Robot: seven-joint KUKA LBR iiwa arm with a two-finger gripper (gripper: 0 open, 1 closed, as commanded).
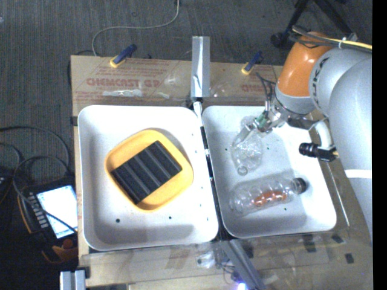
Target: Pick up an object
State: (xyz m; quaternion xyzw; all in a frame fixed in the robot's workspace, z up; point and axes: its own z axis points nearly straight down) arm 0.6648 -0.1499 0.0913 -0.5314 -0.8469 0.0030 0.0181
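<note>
Counter (121,80): 2 white bins. Left bin (97,222): 1 yellow tray w/ black ribbed insert (149,169), centre. Right bin (314,219): 2 clear plastic items, 1 bottle (266,195) nr front edge, 1 crumpled piece (248,147) nr back-centre. Claw (263,122) at crumpled piece's top; grip state can't tell.

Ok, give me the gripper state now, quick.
Gripper: down in the right white bin, at the crumpled clear plastic bottle; open or shut cannot be told.
</note>
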